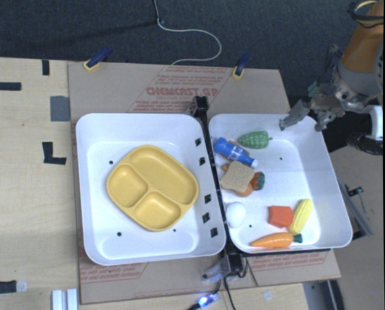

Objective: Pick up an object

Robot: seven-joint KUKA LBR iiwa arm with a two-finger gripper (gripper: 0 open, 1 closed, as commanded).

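My gripper (303, 119) hangs over the far right rim of the right bin (322, 173), its two fingers spread apart with nothing between them. Inside that bin lie a green toy vegetable (254, 139), a blue bottle (234, 151), a slice of toy bread (238, 178), a white egg (235, 212), an orange-red block (280, 216), a yellow corn cob (301, 215) and an orange carrot (272, 241). The gripper stands up and to the right of the green vegetable, apart from every object.
The left bin (95, 173) holds a yellow divided plate (152, 187). Both bins rest on a cardboard sheet (173, 89) held by blue and yellow clamps. A white cable (192, 34) loops behind. The arm's orange band (364, 44) sits at the right edge.
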